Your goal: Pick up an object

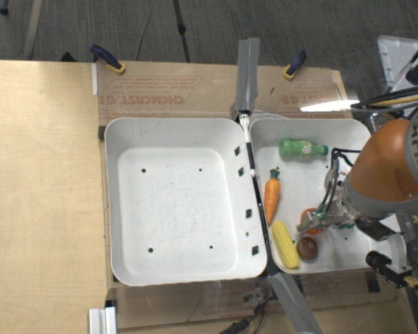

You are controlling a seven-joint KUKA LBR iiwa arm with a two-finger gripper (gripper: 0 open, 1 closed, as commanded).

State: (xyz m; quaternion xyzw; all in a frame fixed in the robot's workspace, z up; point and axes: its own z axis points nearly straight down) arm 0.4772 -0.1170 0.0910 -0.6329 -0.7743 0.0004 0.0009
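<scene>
The right bin [348, 127] holds a green bottle [302, 149] lying at the back, an orange carrot [272, 196] and a yellow corn cob [285, 243] along its left wall, and a brown round thing [307, 248] near the front. My gripper [322, 219] is low in this bin, just above the brown thing and right of the corn. A small red object [307, 218] lies right against the gripper's tip, partly hidden by it. The grey arm with its orange band [383, 165] covers the bin's right side.
The left bin [115, 186] lies beside the right one, with a dividing rim [254, 179] between them. Cardboard [167, 92] with two clamps lies behind both bins. Bare wooden bench [42, 186] stretches to the left.
</scene>
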